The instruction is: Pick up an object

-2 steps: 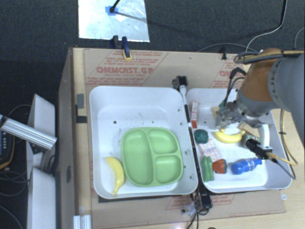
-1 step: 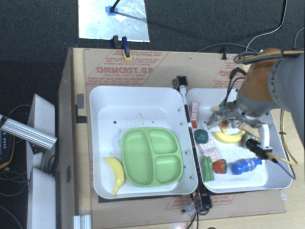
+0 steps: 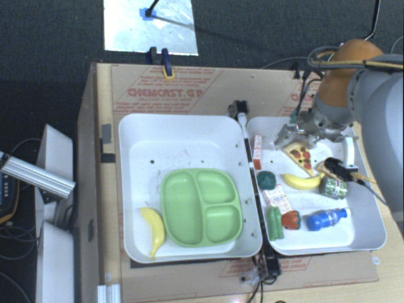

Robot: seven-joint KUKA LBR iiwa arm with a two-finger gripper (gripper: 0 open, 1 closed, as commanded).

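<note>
The tool (image 3: 291, 136) is lowered just above the flat triangular pizza-slice toy (image 3: 300, 155), apparently for grasping; its state cannot be told.

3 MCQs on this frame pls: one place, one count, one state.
1. Where does the green divided plate lie?
A. left bin
B. right bin
C. on the bench outside the bins

2. How many bananas show?
A. one
B. two
C. four

3. How does the blue bottle sit?
A. upright
B. on its side
C. on the plate

Answers:
1 A: it rests on the left bin floor.
2 B: one banana beside the plate, another banana in the right bin.
3 B: its length runs flat along the bin floor.
</note>
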